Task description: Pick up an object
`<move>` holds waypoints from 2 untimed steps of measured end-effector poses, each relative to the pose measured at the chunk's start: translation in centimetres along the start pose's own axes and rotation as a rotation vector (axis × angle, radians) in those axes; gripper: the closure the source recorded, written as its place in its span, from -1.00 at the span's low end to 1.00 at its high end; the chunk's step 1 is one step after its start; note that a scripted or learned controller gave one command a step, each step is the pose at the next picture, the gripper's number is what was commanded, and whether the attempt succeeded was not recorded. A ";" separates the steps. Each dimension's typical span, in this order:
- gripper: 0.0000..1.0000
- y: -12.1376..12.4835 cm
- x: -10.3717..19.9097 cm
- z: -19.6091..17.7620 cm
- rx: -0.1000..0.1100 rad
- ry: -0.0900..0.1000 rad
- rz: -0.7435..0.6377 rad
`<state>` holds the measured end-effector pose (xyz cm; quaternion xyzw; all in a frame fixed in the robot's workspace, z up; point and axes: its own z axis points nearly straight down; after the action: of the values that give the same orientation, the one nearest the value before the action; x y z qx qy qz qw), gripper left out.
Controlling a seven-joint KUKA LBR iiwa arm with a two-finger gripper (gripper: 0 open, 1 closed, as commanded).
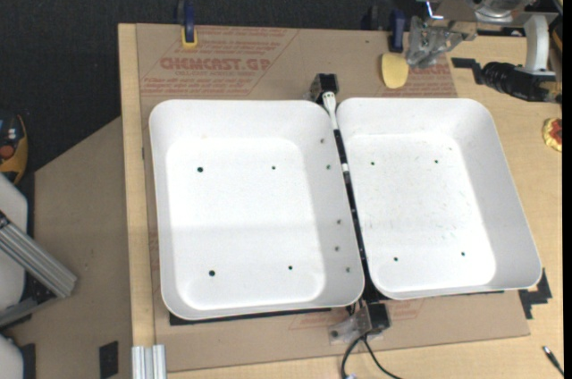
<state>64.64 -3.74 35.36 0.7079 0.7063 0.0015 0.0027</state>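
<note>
The gripper (427, 49) hangs beyond the right bin (500, 189). A pale yellow object (394, 70) lies just to its left, outside both bins. I cannot tell whether the gripper grips anything.

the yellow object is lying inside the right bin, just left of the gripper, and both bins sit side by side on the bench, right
Not quite. The camera view shows the yellow object lying outside the right bin, on the brown board beyond its far rim. The rest holds: it is just left of the gripper, and the right bin and left bin sit side by side on the bench.
</note>
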 end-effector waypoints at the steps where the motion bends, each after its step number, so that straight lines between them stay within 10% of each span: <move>1: 1.00 1.9 3.2 8.0 0.015 0.003 -0.005; 2: 1.00 0.8 3.2 3.2 -0.001 0.001 -0.003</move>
<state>65.45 -0.54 32.18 0.7068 0.7075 0.0023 0.0025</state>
